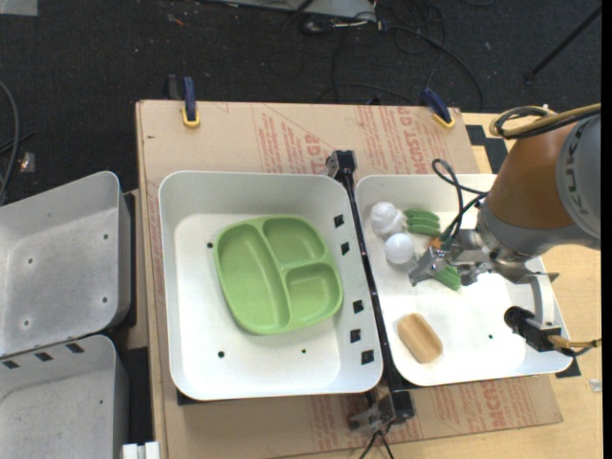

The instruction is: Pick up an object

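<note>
While the arm reaches in from the right, the parts of the scene are as follows:
Arm: grey body with orange band, leaning over the right bin
Gripper: low over the right bin's middle; whether its fingers are apart or together cannot be told at this angle
Green object: a small piece showing right at the gripper tip; contact or grasp cannot be confirmed
White balls: two, near the right bin's left wall, just left of the gripper
Green pod-shaped item: beside the upper ball, toward the far side
Tan oval block: lying near the front of the right bin, apart from the gripper
Left bin: holds a green divided plate, three compartments, lying flat
Bench: cardboard sheet under both bins
</note>
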`<state>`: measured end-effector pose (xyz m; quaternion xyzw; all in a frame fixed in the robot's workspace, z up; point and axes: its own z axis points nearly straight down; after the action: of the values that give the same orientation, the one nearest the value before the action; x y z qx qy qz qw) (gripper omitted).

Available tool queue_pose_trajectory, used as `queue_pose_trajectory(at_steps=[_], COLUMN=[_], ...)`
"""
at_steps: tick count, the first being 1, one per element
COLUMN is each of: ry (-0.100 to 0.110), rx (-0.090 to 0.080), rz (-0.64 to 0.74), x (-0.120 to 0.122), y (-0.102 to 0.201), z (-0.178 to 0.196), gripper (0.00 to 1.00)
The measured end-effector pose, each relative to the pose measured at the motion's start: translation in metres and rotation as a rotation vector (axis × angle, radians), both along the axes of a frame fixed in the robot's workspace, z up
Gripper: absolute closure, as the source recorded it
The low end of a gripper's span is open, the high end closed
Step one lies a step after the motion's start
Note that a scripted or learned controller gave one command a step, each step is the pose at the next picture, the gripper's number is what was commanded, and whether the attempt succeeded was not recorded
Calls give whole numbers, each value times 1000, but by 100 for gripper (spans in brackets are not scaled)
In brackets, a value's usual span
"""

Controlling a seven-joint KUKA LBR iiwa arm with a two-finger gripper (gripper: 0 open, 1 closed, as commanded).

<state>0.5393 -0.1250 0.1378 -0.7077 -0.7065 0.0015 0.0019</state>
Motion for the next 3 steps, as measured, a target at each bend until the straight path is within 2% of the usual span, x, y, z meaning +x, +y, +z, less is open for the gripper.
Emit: queue_pose_trajectory(at_steps=[1,2,3], ry=[-5,-9,-6], rx=[-1,-2,-1], rz=[-1,4,3], x=[1,4,4], y=[0,0,0], z=[13,76,77], gripper=[100,100,100])
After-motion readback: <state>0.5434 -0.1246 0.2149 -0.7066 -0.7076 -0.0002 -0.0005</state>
